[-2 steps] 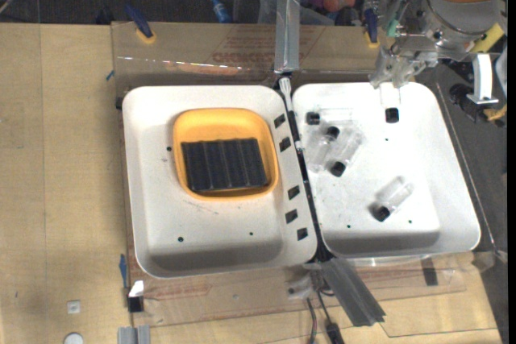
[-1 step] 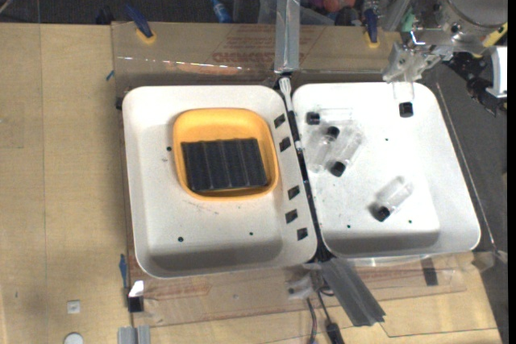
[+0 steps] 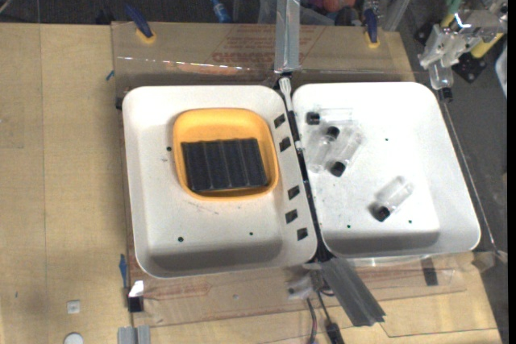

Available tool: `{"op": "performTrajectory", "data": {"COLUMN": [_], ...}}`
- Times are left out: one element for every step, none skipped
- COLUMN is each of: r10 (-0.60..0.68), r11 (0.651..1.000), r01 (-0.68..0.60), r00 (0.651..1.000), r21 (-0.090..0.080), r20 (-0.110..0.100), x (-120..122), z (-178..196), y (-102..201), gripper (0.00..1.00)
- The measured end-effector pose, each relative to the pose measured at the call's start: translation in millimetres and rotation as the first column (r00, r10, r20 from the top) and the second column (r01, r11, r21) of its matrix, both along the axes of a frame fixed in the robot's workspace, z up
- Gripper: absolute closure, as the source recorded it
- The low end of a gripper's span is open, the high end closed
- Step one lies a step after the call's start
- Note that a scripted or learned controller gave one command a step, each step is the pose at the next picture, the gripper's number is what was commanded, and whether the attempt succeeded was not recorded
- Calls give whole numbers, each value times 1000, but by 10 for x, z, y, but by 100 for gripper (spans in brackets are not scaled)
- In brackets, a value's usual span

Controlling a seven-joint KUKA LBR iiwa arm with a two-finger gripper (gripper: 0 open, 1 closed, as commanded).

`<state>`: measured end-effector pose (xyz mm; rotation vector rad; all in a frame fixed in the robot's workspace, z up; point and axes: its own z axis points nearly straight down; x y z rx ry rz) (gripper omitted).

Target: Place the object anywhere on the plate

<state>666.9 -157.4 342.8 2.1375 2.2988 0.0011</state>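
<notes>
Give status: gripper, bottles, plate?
Gripper parked off the bins' top right, grasping nothing. Three clear bottles lie in right bin, none moved. Yellow plate in left bin carries a black ridged block.

One fixed camera is looking down at a slant from above the bench (image 3: 56,173), framing both white bins (image 3: 145,246) fully, from moderately far.

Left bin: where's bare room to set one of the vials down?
On the yellow plate, little: a black ridged block covers most of it, leaving the back strip and rim. The left bin floor is bare around the plate, widest in front. The clear vials crowd the right bin's back left.
</notes>
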Motion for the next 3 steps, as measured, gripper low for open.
{"op": "performTrajectory", "data": {"r10": [205,281,334], "r11": [979,960,943], "r01": [-205,-281,-334], "r00": [979,960,943], "r21": [-3,-3,-2], "r20": [3,2,0], "x": [1,10,11], "z": [318,593,585], "y": [-669,-638,-633], "gripper": [100,100,100]}}
